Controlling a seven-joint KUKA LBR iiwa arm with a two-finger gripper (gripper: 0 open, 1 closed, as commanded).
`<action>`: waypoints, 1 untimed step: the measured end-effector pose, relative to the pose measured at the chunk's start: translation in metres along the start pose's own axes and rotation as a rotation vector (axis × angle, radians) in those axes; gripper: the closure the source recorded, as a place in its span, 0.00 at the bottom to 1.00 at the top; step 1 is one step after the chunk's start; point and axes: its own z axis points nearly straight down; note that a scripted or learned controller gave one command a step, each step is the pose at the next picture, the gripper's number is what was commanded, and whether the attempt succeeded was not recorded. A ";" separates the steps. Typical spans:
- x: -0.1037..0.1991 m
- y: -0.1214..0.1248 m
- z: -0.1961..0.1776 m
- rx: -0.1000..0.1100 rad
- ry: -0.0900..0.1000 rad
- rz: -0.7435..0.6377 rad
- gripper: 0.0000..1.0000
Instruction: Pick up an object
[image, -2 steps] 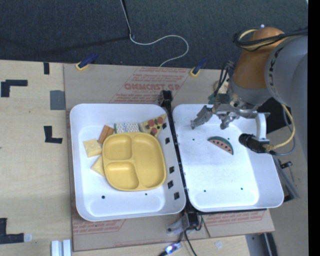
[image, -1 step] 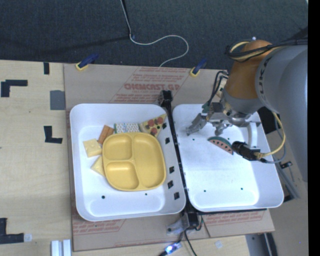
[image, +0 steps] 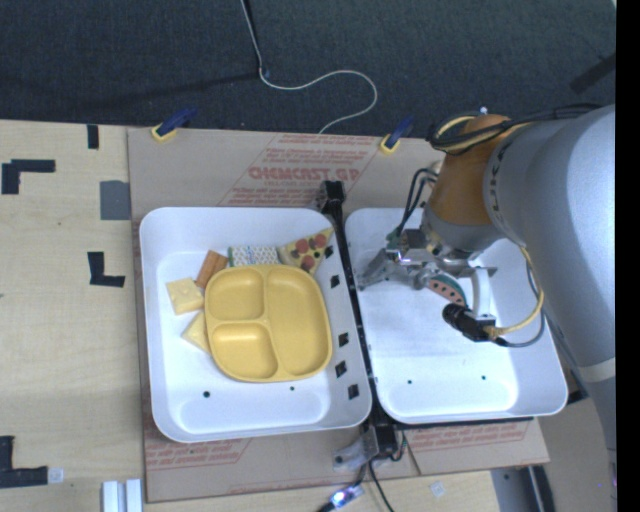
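Left bin (image: 160, 330): holding a yellow divided plate (image: 268, 322), with a tan square (image: 184, 296), a brown strip (image: 211, 267) and a printed piece (image: 308, 250) lying around its upper rim. Right bin (image: 450, 385): gripper (image: 415, 272) hovering over its upper part, well apart from those pieces; fingers' state, cannot tell. Nothing seen being held. Step judged: approaching, not yet grasping. Next move: crossing to the left bin and descending onto one piece.

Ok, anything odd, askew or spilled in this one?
Nothing spilled or damaged. One oddity: the yellow divided plate in the left bin lies on top of the small flat pieces, which poke out from under its upper and left edges. The gripper is over the right bin.
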 end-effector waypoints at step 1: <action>0.001 0.000 0.004 -0.005 0.000 0.000 0.00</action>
